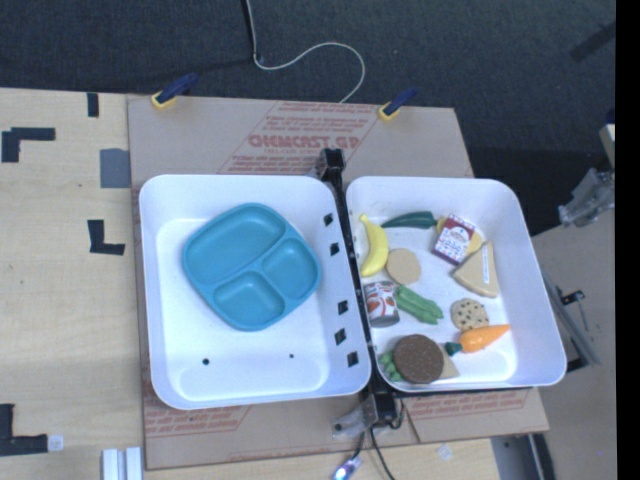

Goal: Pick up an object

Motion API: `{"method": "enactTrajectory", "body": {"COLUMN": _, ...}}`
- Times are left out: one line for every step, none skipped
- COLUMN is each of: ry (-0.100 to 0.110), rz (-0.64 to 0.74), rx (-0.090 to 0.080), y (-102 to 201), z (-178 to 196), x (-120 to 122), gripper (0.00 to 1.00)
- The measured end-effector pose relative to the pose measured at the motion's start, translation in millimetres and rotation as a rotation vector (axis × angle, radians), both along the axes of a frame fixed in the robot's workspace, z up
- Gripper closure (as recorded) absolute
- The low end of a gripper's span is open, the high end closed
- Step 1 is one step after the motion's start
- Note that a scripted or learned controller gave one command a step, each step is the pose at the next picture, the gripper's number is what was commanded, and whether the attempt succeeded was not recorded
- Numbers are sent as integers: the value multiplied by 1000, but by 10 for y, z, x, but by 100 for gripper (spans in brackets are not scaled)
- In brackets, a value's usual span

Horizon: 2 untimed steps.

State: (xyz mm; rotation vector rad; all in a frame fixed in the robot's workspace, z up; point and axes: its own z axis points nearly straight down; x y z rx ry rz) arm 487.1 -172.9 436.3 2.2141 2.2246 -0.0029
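Observation:
The right bin [520,218] holds several toy foods. A yellow banana [372,248] lies along its left wall, with a green pepper [408,220] above it. A red carton [455,238] and a pale cheese wedge [480,270] lie at the upper right. A tan round cracker [404,266], a small can [381,303] and a green pea pod [418,305] sit in the middle. A cookie [468,314], an orange carrot [484,338] and a brown burger patty [418,358] are near the front.
The left bin [170,358] holds a blue divided plate [250,265]. Both bins rest on a cardboard sheet [290,138] held by clamps. A white cable [300,58] trails behind. A grey metal part [587,196] juts in at the right edge.

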Motion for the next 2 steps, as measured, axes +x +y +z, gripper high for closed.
{"method": "enactTrajectory", "body": {"ry": 0, "rz": 1, "rx": -1, "y": 2, "z": 98, "x": 5, "gripper": 100}}
{"method": "enactTrajectory", "body": {"ry": 0, "rz": 2, "rx": -2, "y": 4, "z": 197, "x": 9, "gripper": 100}}
